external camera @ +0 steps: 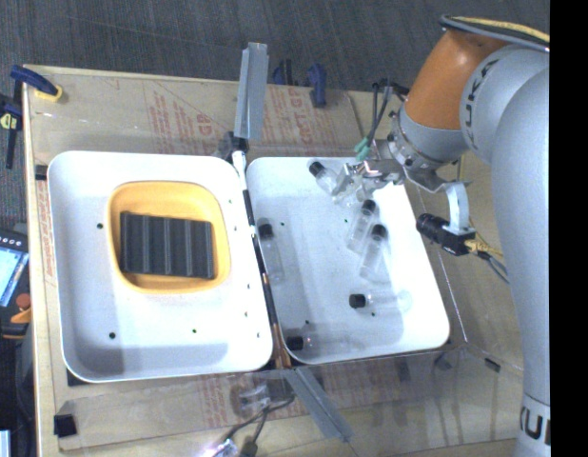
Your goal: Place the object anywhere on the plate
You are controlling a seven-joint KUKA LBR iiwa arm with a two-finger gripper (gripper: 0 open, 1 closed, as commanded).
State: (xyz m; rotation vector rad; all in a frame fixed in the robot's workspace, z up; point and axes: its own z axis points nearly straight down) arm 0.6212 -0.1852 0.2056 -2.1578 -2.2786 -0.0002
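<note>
Your task's things, several small clear plastic vials with black caps point(370, 241), lie scattered in the right-hand shallow white bin point(303, 322), mostly in its 12-to-3 o'clock quarter, with one stray capped piece point(357, 301) toward 6 o'clock. The two-finger gripper point(362, 170) hangs at the bin's 1 o'clock corner, the nearest vials just below it toward 6 o'clock with long axes running roughly 12-to-6; whether it is parted or closed you cannot tell. The yellow-rimmed rounded plate with a dark ribbed centre point(170, 196) sits in the left white bin point(80, 341), at 9 o'clock from the gripper.
</note>
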